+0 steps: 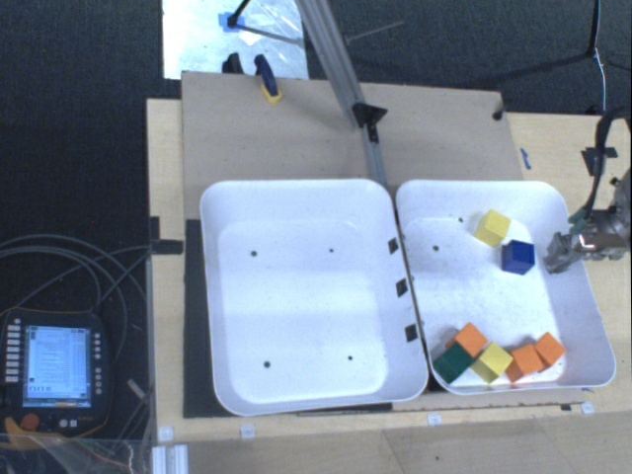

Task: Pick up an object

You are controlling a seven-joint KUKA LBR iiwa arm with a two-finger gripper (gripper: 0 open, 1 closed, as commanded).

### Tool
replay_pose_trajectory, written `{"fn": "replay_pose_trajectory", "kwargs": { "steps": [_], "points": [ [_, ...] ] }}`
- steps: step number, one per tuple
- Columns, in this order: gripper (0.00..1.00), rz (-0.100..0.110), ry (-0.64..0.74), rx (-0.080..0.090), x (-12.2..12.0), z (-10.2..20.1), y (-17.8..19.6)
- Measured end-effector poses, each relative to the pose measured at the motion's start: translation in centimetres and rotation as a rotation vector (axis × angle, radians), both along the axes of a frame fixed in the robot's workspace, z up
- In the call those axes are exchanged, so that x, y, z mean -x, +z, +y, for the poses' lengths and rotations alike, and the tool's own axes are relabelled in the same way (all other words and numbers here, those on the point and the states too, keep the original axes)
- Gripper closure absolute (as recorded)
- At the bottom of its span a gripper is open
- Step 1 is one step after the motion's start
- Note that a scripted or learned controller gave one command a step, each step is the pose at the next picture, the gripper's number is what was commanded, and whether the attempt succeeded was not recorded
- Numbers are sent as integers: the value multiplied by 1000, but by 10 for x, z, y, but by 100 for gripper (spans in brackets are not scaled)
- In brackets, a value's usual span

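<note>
The right bin (464,265) holds several small cubes. A yellow cube (492,227) and a blue cube (517,256) lie near its far right side. Along the front lie an orange cube (471,340), a green cube (453,362), a yellow cube (491,361) and two more orange cubes (538,354). My gripper (565,251) reaches in at the right rim of that bin, just right of the blue cube and apart from it. Nothing shows between its tips.
The left bin (296,299) stands beside the right one. A slanted metal pole (336,52) crosses the back of the bench. A teach pendant (54,368) with cables lies at the left. Clamps (267,77) sit at the bench's far edge.
</note>
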State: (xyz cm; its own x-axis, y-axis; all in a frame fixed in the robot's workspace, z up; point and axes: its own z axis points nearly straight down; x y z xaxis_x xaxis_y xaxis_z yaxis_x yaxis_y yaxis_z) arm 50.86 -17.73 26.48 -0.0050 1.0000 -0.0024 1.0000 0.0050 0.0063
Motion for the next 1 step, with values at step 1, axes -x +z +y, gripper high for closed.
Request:
{"fn": "replay_pose_trajectory", "kwargs": {
  "steps": [1],
  "points": [
    [100, 4, 6, -4, -6, 59, -10]
  ]
}}
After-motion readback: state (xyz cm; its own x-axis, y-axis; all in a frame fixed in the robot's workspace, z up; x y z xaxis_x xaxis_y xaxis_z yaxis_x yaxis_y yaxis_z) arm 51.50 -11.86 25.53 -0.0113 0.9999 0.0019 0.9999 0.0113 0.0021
